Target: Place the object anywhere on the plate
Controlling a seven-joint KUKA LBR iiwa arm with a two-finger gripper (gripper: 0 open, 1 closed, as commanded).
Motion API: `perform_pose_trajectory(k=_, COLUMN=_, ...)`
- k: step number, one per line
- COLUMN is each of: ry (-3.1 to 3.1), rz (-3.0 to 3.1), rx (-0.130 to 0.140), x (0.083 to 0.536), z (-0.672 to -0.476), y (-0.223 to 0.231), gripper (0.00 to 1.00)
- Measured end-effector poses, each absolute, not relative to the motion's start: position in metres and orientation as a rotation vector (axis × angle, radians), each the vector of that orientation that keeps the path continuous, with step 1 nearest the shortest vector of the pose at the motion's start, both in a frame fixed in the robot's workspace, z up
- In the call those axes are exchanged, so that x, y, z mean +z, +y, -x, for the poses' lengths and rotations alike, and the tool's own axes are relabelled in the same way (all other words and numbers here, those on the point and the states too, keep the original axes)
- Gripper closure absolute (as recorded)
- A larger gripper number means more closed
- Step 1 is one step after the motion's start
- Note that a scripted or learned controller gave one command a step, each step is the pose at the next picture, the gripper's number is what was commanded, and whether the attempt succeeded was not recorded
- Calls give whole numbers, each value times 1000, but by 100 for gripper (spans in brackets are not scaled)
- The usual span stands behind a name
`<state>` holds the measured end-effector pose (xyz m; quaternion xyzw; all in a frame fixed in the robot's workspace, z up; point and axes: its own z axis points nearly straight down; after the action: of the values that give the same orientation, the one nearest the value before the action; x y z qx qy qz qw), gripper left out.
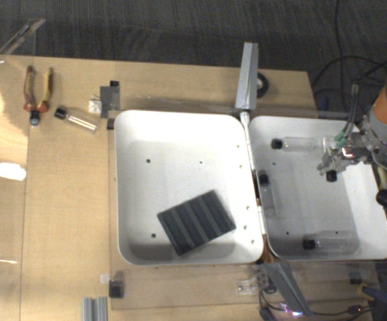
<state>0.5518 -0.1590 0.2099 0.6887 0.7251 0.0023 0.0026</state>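
A dark grey ridged plate (196, 221) lies at a slant in the front part of the left bin (133, 179). The arm reaches in from the right, and its gripper (331, 164) hangs over the back right part of the right bin (293, 206). The gripper's tip is small and partly blurred, with green and white bits around it. I cannot make out an object between its fingers. The plate is far to the gripper's left, across the wall between the bins.
Small black pieces sit in the right bin at the back left (277, 144), on the left wall (263, 178) and at the front (309, 244). Red-handled pliers (37, 92) and a small vial (78, 119) lie on the bench at the left. A metal post (248, 75) stands behind the bins.
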Motion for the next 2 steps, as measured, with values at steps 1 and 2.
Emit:
perform_pose_trajectory(k=1, ry=2556, rz=-1818, rx=4, x=202, z=-622, y=-120, gripper=100)
perform_pose_trajectory(k=2, ry=2552, rz=-1826, rx=4, x=204, z=-665, y=-24, gripper=100)
